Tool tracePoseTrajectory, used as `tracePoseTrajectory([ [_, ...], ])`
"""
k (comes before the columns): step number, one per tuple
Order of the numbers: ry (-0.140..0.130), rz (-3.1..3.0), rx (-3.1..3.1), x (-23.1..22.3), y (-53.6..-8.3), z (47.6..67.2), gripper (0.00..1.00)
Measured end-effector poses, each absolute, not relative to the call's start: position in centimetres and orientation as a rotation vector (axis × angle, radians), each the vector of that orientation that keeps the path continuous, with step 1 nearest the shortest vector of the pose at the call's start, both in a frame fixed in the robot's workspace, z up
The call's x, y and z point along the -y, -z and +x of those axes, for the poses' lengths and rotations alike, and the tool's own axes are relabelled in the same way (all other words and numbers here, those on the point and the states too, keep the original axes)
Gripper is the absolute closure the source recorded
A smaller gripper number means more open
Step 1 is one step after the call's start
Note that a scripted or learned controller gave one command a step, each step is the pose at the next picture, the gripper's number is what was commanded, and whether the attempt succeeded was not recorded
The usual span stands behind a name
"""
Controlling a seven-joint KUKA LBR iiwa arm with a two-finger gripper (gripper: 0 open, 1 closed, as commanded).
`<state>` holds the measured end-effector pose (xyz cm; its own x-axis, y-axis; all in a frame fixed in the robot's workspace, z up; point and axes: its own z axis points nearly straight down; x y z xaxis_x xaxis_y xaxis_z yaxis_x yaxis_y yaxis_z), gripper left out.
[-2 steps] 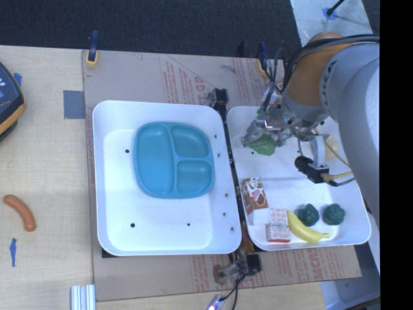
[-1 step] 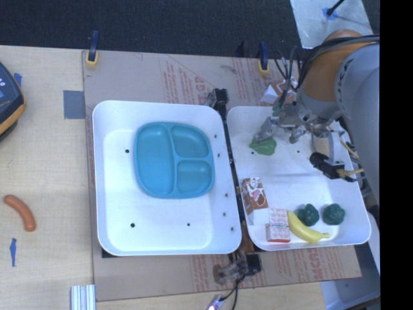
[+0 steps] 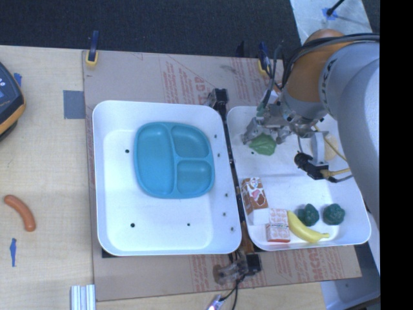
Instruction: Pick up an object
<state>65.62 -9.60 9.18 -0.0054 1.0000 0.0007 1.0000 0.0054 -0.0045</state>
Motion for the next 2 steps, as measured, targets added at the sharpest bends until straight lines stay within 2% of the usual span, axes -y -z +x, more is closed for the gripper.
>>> tracePoseTrajectory([
  [1, -0.003, -2.218, 2.224, 11.9, -9.2, 65.6, 0.0],
  [2, -0.004, -2.214, 2.224, 10.2, -9.2, 65.6, 0.0],
])
